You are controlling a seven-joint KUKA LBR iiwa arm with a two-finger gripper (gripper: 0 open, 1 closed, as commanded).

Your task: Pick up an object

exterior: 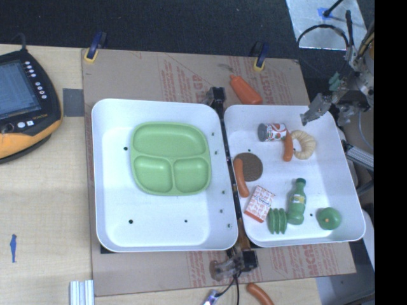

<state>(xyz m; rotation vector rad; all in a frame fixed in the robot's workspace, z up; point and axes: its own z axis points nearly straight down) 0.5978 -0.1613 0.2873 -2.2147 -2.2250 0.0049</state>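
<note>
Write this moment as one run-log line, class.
stage: approach | gripper: over right bin's far right corner, holding nothing seen | nearest: can, bagel | left bin: green tray

From my remote seat I see a pale wooden worktop point(44, 202) with a brown cardboard sheet point(165, 75) clamped flat on it. Beyond the sheet's far edge lies dark carpeted floor point(178, 11). Left of the sheet rests an orange-and-grey control pendant point(22, 103).
</note>
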